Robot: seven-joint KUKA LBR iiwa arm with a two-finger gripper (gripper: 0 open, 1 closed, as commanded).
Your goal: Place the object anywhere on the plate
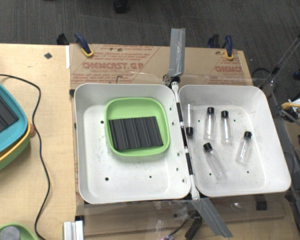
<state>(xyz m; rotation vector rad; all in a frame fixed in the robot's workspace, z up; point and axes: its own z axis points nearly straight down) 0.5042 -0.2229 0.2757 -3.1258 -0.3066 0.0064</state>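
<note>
Red print on the cardboard sheet point(160, 61) behind the bins reads roughly "CHEMCAST GP", repeated near its right end; the rest is too faint to read. Five clear vials with black caps point(225, 127) lie scattered in the right bin point(270, 181), one close to the divider. The green square plate point(136, 106) sits in the left bin point(90, 176), carrying a dark ribbed mat point(136, 133). A black cable point(40, 149) crosses the wooden tabletop point(20, 194). The pincer's state cannot be told.

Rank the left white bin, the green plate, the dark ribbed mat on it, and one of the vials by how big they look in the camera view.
1. left white bin
2. green plate
3. dark ribbed mat
4. vial, clearly the smallest; the five vials look about alike in size.
</note>
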